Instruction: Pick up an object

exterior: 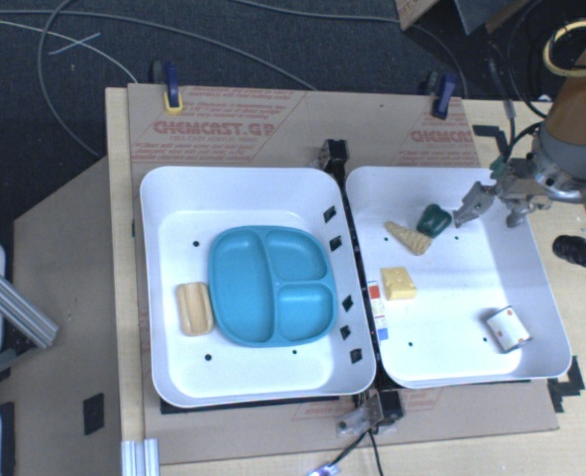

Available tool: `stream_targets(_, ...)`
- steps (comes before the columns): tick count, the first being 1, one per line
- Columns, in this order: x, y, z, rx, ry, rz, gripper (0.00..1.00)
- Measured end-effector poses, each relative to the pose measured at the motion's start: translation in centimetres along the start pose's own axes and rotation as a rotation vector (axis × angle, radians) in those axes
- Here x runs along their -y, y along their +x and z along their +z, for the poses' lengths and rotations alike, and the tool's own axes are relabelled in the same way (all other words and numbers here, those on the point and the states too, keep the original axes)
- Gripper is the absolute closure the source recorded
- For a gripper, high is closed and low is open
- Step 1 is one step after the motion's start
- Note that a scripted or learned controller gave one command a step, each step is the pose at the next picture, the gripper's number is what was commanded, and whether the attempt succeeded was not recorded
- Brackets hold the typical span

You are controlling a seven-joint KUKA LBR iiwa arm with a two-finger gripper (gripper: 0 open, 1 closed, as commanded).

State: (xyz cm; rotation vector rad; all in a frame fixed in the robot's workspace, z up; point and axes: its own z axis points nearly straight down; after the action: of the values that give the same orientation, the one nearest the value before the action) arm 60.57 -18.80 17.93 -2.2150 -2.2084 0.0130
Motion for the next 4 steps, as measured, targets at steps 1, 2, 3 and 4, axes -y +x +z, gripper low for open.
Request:
stream_targets(1,-0.3,0.0,-0.9,0.003,-0.015,-0.003,0.00)
stream_targets(2,-0.1,1.0,4.6,0.001,-0.010,-0.004,0.00)
stream_targets(3,-0.1,1.1,9.7,0.002,-0.010,-0.003,0.00)
stream_targets(4,-0.3,1.1,8.3,0.003,-0.016,-0.004,1.00)
